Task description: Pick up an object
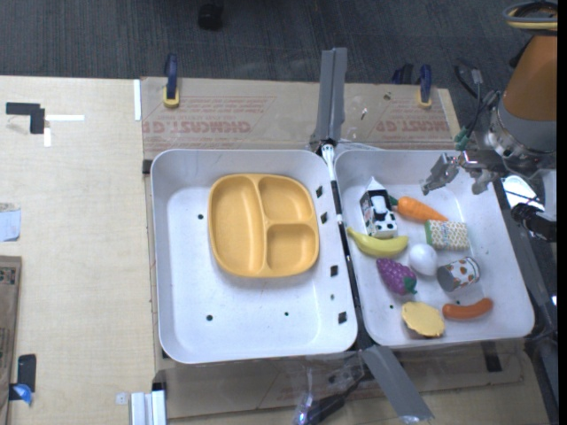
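Observation:
The right bin holds several toys. A black-and-white cow-pattern carton stands at its left side, with an orange carrot beside it. Below them lie a yellow banana, a white ball, purple grapes and a green-and-white block. Toward the front are a small grey can, an orange sausage and a yellow taco-like piece. My gripper hangs over the bin's far right part, above and right of the carrot. It is open, with nothing between its fingers.
The left bin holds a yellow divided plate. A grey divider bar rises at the back between the bins. Blue clamps pin the cardboard behind. The arm's orange band is at the right edge.

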{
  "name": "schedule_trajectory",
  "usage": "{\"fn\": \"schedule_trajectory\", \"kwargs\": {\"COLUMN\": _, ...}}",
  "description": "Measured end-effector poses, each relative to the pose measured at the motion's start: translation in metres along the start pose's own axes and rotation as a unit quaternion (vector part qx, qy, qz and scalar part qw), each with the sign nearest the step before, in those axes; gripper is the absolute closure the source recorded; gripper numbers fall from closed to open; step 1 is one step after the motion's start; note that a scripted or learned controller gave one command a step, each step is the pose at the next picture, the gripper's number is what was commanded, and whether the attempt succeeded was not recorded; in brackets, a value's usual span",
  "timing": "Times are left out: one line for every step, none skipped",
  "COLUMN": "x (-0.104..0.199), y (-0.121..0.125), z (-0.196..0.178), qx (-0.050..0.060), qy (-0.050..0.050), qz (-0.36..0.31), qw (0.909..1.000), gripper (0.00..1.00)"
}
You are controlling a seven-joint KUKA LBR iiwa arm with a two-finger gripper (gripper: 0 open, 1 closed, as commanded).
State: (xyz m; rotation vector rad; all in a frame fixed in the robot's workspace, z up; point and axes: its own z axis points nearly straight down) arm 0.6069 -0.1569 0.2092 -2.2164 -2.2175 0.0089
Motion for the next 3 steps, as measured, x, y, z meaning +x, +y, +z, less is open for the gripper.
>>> {"fn": "schedule_trajectory", "kwargs": {"x": -0.0191, "y": 0.0013, "z": 0.1206, "qx": -0.002, "qy": 0.0, "qz": -0.018, "qw": 0.9998, "gripper": 0.0}}
{"fn": "schedule_trajectory", "kwargs": {"x": -0.0206, "y": -0.001, "z": 0.1161, "qx": 0.003, "qy": 0.001, "qz": -0.016, "qw": 0.9999, "gripper": 1.0}}
{"fn": "schedule_trajectory", "kwargs": {"x": -0.0206, "y": -0.0005, "z": 0.1157, "qx": 0.002, "qy": 0.001, "qz": -0.015, "qw": 0.9999, "gripper": 0.0}}
